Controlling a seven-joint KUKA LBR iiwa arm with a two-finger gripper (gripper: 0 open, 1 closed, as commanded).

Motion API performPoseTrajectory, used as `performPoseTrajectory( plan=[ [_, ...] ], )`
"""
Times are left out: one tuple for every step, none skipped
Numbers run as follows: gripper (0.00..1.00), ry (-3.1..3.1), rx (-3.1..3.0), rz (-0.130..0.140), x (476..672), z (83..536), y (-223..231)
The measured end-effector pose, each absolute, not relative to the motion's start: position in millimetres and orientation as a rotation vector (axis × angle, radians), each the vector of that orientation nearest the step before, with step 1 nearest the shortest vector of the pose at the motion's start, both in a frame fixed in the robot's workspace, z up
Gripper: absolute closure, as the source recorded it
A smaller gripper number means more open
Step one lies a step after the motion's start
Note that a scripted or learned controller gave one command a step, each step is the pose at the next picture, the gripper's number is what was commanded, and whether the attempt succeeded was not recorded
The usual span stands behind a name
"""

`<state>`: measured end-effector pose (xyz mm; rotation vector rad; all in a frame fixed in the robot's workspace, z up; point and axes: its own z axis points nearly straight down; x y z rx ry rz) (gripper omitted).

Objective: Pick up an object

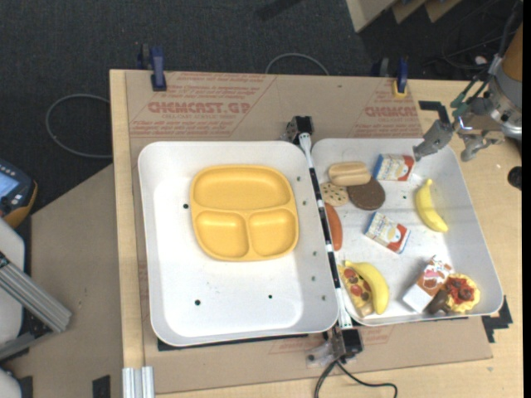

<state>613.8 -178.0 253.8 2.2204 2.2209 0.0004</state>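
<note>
My gripper hangs over the far right corner of the right bin, open, with nothing between its fingers. One finger points down toward a small white and blue carton. A yellow banana lies just in front of the gripper. Further left are a bread roll, a cookie and a brown disc. A second carton sits mid-bin, and a hot dog lies along the bin's left wall.
The left bin holds a yellow divided plate. At the right bin's near end lie another banana, a pizza slice, a red and white carton and a red topped item. Blue clamps grip the bench's far edge.
</note>
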Motion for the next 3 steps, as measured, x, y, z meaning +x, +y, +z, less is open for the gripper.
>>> performPoseTrajectory(
  plan=[
    [0.0,2.222,2.232,-0.009,612.2,152,-226],
    [0.0,2.229,2.223,0.002,631.0,85,-214],
    [0.0,2.23,2.221,0.011,602.1,86,-219]
  ],
)
